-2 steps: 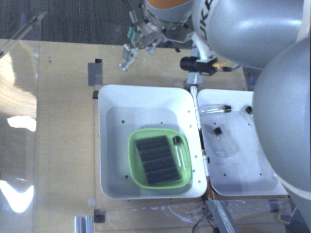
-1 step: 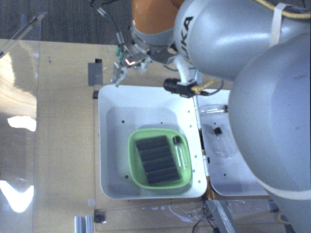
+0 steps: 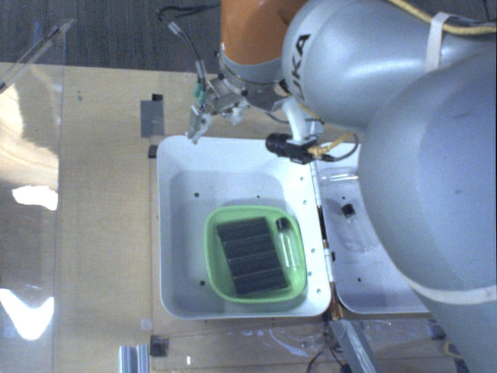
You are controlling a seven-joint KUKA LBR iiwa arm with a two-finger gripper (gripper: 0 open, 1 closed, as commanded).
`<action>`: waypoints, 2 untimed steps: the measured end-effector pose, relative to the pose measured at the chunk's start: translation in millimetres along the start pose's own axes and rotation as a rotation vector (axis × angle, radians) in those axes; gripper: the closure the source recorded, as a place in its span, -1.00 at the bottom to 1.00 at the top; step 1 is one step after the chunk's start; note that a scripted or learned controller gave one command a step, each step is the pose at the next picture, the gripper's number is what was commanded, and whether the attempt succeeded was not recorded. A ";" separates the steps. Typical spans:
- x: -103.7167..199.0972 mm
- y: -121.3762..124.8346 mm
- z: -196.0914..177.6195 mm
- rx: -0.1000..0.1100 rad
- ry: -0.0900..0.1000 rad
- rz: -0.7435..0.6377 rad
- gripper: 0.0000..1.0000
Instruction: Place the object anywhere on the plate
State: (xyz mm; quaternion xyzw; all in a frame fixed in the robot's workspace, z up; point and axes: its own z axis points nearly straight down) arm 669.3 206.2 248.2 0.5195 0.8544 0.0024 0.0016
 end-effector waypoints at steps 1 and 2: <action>-18.3 -9.4 -0.7 0.000 0.000 0.029 -1.00; 13.2 7.1 -20.3 -0.004 -0.001 -0.030 -1.00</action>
